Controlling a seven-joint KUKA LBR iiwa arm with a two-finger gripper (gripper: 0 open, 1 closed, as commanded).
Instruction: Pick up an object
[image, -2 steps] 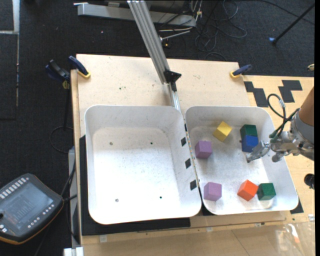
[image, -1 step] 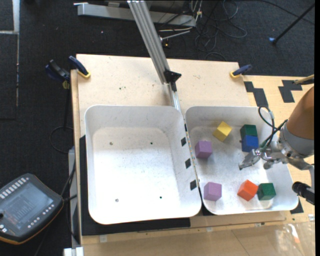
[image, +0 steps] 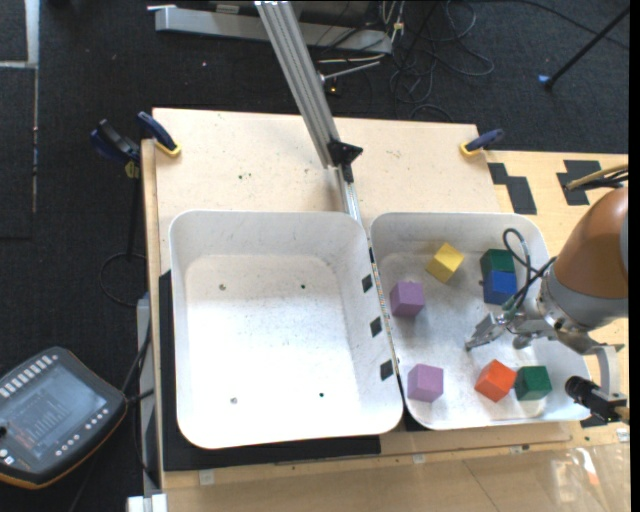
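The gripper is seen low inside the right shallow white bin, its fingers spread open with nothing held between them. The small orange cube is found just below it toward the bin's near rim, beside a small green cube, closest of all.

You have six blocks in the right bin. A yellow cube lies near the far wall, turned cornerwise. A blue block sits to its right with a green block on or just behind it; which, you cannot tell. One purple cube lies near the left wall, another purple cube near the front. An orange cube and a small green cube sit just beside each other at the front right.
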